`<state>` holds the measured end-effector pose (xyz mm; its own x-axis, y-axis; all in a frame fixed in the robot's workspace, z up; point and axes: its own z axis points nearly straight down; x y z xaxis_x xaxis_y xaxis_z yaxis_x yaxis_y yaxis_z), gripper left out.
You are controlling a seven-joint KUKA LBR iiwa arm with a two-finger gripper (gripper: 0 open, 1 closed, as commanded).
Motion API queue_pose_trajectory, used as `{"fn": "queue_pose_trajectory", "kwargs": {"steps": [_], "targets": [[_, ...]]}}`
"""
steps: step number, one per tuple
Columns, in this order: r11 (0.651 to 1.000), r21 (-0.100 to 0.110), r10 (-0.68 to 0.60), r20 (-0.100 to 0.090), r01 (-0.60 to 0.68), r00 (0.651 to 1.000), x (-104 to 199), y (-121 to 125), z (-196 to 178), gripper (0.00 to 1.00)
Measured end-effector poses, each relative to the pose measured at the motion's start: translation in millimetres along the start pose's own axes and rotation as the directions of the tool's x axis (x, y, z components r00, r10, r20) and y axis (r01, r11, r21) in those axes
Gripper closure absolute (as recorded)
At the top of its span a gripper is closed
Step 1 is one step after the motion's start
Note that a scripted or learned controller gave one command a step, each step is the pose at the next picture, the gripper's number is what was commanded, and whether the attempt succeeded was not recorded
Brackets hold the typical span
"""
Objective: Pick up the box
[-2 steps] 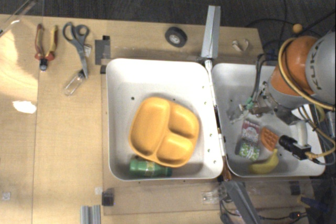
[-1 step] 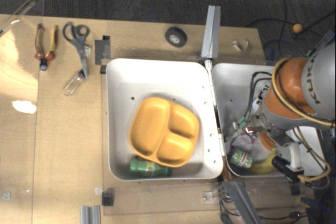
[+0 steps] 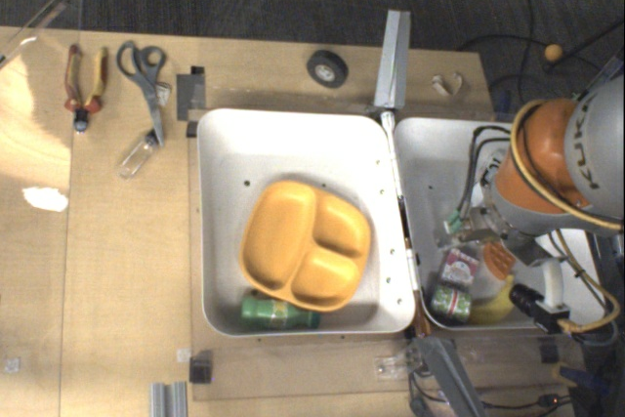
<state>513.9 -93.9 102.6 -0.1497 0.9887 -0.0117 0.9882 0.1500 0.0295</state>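
- Looking down on the bench (image 3: 117, 288), we see two white bins side by side: the left bin (image 3: 220, 210) and the right bin (image 3: 425, 161).
- We locate the arm (image 3: 562, 161) over the right side of the right bin. Its orange band sits above the wrist.
- We locate the gripper (image 3: 467, 228) low over the middle of the right bin, pointing to the left.
- We cannot tell whether the gripper is open or closed. Its tip is too small and too cluttered to read, and we see no object clearly held in it.
- We locate the box (image 3: 457, 265), a small pale pink and white item, in the right bin, just near of the gripper tip. We cannot tell whether the two touch.
- We note a green can (image 3: 449, 304) just near of the box, against the near wall of the right bin.
- We note a banana (image 3: 496, 304) to the right of that can, and a small orange item (image 3: 497, 259) to the right of the box.
- We note a yellow divided plate (image 3: 306, 242) in the left bin, with a green bottle (image 3: 276, 312) lying at its near edge.
- We note scissors (image 3: 146, 83), red-handled pliers (image 3: 83, 85) and a roll of tape (image 3: 327, 68) on the far part of the bench.
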Motion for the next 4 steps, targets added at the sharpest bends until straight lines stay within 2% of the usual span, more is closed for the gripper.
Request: {"fn": "queue_pose_trajectory", "kwargs": {"steps": [1,2,3,4], "targets": [[1.0,0.001,0.0,0.0,0.0,1.0,0,0,0,0.0],[0.999,0.007,0.032,-0.005,-0.032,0.999,5,-20,12,0.0],[1.0,-0.002,0.031,0.0,-0.031,1.0,4,-16,-1,1.0],[1.0,-0.002,0.03,-0.001,-0.03,1.0,4,-16,-1,0.0]]}}
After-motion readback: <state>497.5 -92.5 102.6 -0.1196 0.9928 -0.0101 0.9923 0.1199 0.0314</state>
